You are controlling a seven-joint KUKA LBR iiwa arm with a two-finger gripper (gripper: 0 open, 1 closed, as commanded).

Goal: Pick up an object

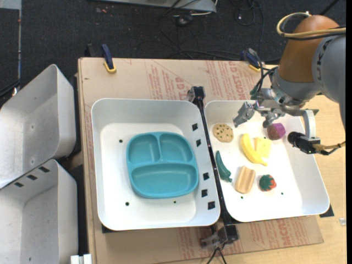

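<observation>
Hovering with fingers spread at the right bin's (308, 202) twelve o'clock, the gripper (258, 113) stands above the loose toys, likely lining up the purple piece (276, 130).

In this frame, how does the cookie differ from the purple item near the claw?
The cookie is tan with dark specks and lies flat; the purple item is a magenta, rounded lump. The cookie lies by the right bin's left wall, near the divider; the purple item lies further right, just under the claw. The cookie looks wider than the purple item. Both rest on the right bin's floor, apart from the other food toys.
</observation>
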